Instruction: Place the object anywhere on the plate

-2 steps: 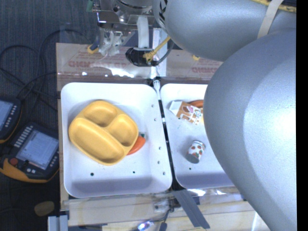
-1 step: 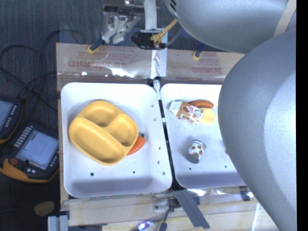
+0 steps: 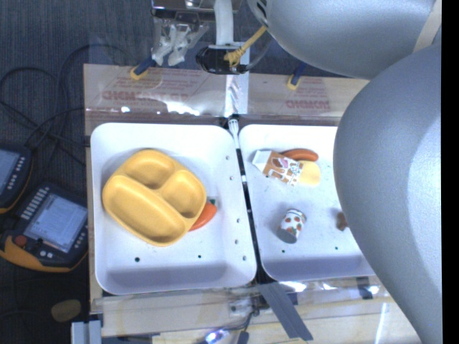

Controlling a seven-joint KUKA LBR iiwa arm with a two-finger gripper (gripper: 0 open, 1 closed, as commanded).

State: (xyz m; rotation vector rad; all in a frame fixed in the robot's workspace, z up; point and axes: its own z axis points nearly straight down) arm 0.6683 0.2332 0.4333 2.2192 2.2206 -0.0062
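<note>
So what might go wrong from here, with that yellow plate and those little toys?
The orange item lies tucked under the yellow plate, so the plate may sit tilted and let a dropped toy slide off. The small objects in the right bin lie partly behind the grey arm, so this camera may misjudge them.

One camera up high, slanting down on both bins (image 3: 172,278), arm (image 3: 387,120) looming close at right.

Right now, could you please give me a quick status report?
Gripper above the bins, beyond the far edge. Yellow divided plate in left bin, orange item tucked under it. Small toy objects in right bin.
</note>
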